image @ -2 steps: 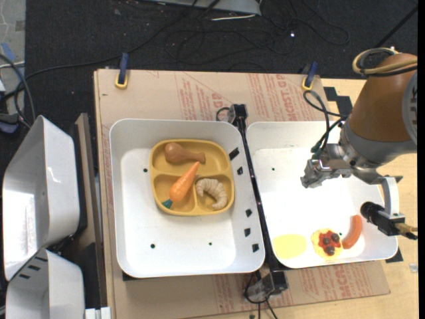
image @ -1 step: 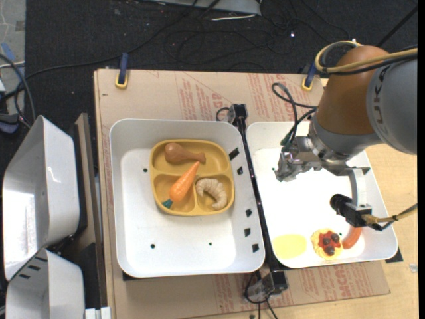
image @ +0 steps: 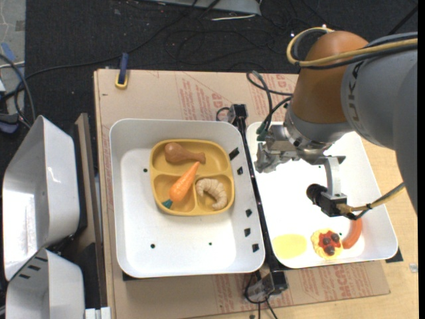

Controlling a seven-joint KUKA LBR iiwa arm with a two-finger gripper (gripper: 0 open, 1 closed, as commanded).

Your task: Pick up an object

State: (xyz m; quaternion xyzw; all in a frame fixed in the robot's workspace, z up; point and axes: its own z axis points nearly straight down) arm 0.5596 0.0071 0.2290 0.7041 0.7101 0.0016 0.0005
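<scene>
The grey arm with its orange band hangs over the right shallow white bin [image: 372, 171], with the hand [image: 265, 157] down near that bin's left wall, probably lining up for a grab. I can't tell how the hand is set from this angle.

The loose toys sit along the near edge of the right bin: a flat yellow disc [image: 290, 245], a small round piece with red and dark bits [image: 327, 242], and an orange sausage-shaped toy [image: 353, 232] toward the near right corner. Any could be the pick.

The left white bin [image: 133, 244] carries a yellow divided plastic plate [image: 159, 191] with a brown drumstick [image: 184, 153], an orange carrot [image: 184, 183] and a pale shrimp [image: 213, 191], one per compartment, so they stay sorted.
</scene>
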